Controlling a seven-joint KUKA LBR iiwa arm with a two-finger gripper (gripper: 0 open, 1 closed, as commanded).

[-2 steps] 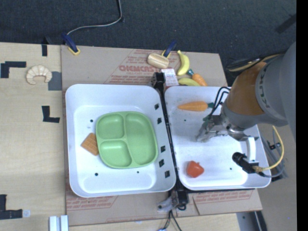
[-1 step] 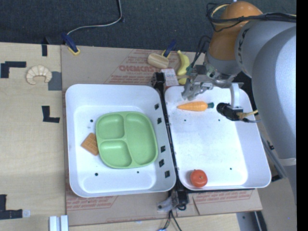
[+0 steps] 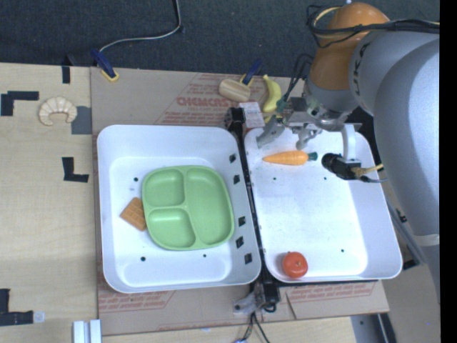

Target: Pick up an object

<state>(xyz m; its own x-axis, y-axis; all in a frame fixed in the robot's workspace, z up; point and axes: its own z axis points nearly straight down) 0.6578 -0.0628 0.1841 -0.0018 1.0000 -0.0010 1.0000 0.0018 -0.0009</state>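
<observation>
Camera view puts the carrot (image 3: 285, 158) flat on its side in one bin (image 3: 321, 220), close to that bin's far wall. I take it as the object being gone after, since the gripper (image 3: 285, 137) hangs just beyond the carrot, nearer to it than to anything else. Its fingers (image 3: 266, 135) look spread apart with nothing between them, so the carrot is not held; by my reading the step in hand is the approach, before any grasp. The next move, as I judge it, calls for bringing the spread fingers over the carrot so that they straddle its narrow width rather than its length, then lowering toward the bin floor and closing. The carrot is round and tapered, so an off-centre pinch could roll it away. In the same bin, well apart from the carrot toward the near rim, sits a tomato (image 3: 294, 264). Across the shared wall from the carrot, the neighbouring bin (image 3: 118, 156) holds a green divided plate (image 3: 189, 207) with nothing in its compartments, and a tan cracker-like piece (image 3: 133, 214) touches the plate edge farthest from the carrot. Outside the bins, beyond the carrot and past the gripper, lie a banana (image 3: 271, 93) and a bread roll (image 3: 234, 89).
</observation>
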